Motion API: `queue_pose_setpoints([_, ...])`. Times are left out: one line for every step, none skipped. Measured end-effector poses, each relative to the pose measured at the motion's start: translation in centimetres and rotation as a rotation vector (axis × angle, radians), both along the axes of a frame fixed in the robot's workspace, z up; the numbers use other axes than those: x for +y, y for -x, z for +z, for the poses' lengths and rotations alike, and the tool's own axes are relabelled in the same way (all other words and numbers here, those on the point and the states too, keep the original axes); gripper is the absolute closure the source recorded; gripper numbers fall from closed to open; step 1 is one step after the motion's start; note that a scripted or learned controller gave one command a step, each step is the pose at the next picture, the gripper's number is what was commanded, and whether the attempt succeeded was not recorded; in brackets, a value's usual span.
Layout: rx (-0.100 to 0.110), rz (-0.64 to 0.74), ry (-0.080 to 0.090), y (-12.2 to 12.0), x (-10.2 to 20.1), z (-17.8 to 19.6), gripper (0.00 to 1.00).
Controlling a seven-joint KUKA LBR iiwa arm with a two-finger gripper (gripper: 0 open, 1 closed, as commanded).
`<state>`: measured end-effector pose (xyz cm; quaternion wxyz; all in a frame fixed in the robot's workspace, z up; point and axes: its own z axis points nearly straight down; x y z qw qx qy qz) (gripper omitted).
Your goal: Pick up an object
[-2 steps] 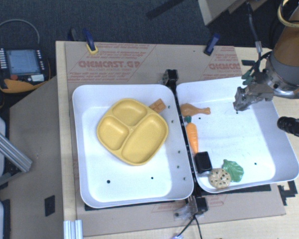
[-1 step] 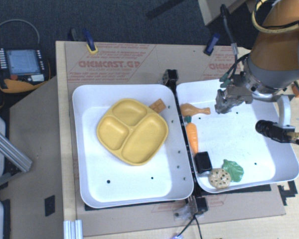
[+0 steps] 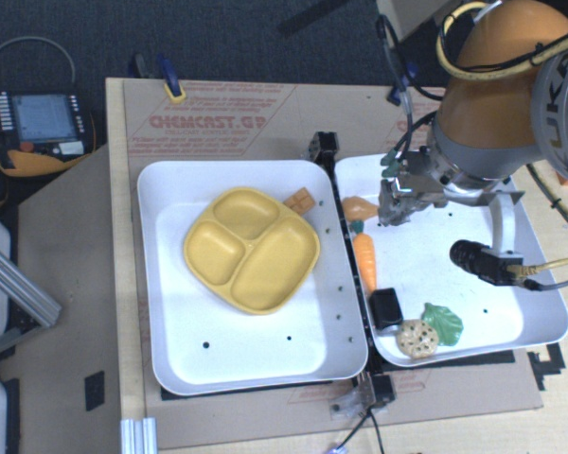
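Where bins meet, fingers point(image 3: 390, 218) above carrot point(image 3: 363, 261).

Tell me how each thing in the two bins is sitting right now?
yellow plate: right way up in the left bin.
wooden block: at the plate's top edge.
carrot: lying in the right bin.
black block: lying flat.
cookie: touching the green toy.
gripper: hanging above the right bin.

A dark blue-grey carpeted floor point(image 3: 218, 26) surrounds a bench topped with a brown board point(image 3: 218, 121) printed with faded red lettering. At far left, a handheld control pendant point(image 3: 40, 126) with a small lit screen lies on the floor, its black cable looped above it. A silver metal rail point(image 3: 19, 287) angles across the lower left corner.
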<state>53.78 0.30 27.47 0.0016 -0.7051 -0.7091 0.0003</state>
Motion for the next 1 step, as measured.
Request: queue_pose_setpoints([0.0,-0.004,0.001,0.86,4.42,-2.23,1.0])
